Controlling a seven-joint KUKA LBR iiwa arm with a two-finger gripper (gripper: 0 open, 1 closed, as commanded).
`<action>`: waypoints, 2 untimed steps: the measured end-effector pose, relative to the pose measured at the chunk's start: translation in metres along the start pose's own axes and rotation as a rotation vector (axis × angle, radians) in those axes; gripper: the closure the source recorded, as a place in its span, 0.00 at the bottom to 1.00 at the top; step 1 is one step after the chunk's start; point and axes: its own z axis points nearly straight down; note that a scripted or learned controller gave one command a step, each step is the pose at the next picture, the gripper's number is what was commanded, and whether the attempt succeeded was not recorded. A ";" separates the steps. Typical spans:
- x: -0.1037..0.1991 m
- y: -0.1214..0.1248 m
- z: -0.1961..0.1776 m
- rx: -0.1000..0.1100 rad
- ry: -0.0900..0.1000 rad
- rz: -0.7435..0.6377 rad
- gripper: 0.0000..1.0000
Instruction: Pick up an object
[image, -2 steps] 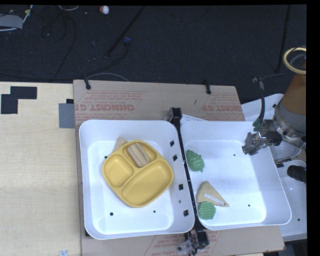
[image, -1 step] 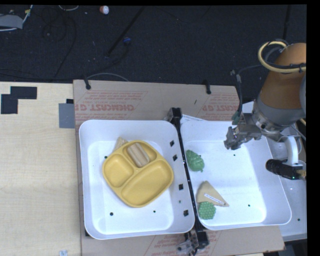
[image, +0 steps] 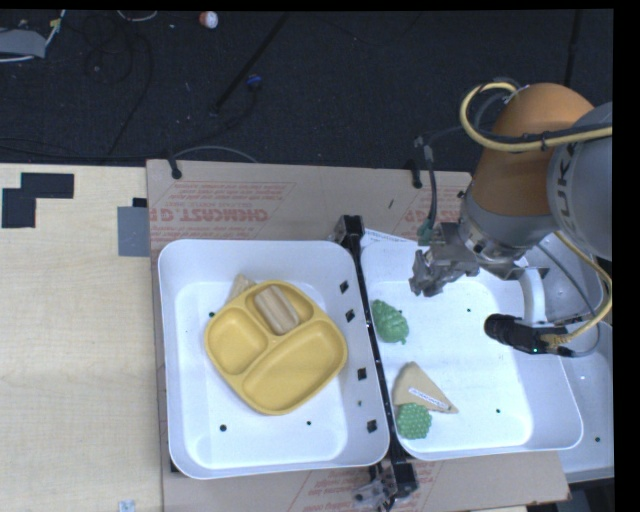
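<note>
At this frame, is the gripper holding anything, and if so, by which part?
Nothing is held. The gripper hangs over the right bin, with nothing between its fingers; the nearest green object lies apart on the bin floor.

A robotics lab: a grey industrial arm with an orange band (image: 530, 150) reaches over 2 shallow white plastic bins (image: 190, 300) on a cardboard-covered bench (image: 260, 205), loose black cables (image: 130, 60) behind.

one fixed cam above bench, slanted down on both bins (image: 190, 300).

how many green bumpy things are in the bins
2, both in the right bin. One green bumpy piece lies near the divider; the other green piece sits beside the tan wedge. None seems hidden.
</note>
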 end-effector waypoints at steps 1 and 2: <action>0.048 0.012 -0.006 -0.002 0.000 0.000 1.00; 0.092 0.020 0.009 -0.001 -0.001 0.001 1.00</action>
